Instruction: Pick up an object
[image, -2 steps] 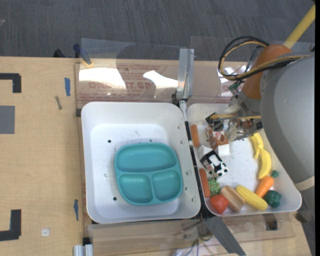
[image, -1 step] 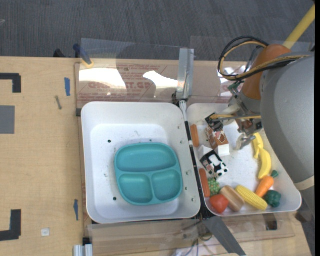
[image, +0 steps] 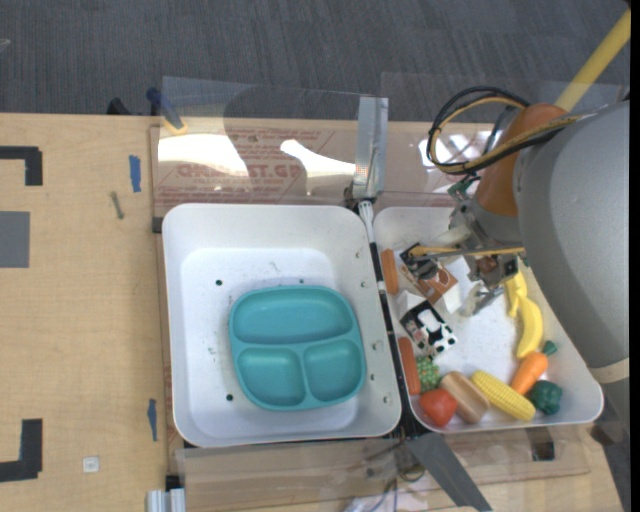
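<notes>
— Gripper (image: 478, 276)?

— Down in the right bin (image: 482, 338), toward 12 o'clock of its floor, hanging off the grey arm (image: 585, 230) that enters from 3 o'clock. Tangled with dark parts and cables there; spread or pressed together, cannot tell. Nothing seen pinched.

— Things to pick?

— All in that right bin. Banana (image: 526, 318) just at 4 o'clock of the gripper, lying along the 3 o'clock wall. Carrot (image: 530, 372) below it, green end touching the banana's lower tip. Broccoli (image: 546, 397) in the 5 o'clock corner, just beside the corn cob (image: 503, 394). Bread roll (image: 464, 396) touching the corn on its 9 o'clock side, tomato (image: 437, 407) next along at 7 o'clock.

— Nearer the middle?

— Black-and-white cow toy (image: 429, 331) at 8 o'clock of the gripper, apart from it. Green bunch (image: 429, 375) directly below the cow, at 6 o'clock. Orange sausage (image: 390, 272) against the 9 o'clock wall.

— Left bin (image: 190, 300)?

— Teal divided tray (image: 297, 345) flat on its floor, slightly toward 6 o'clock, well apart from the gripper.
</notes>
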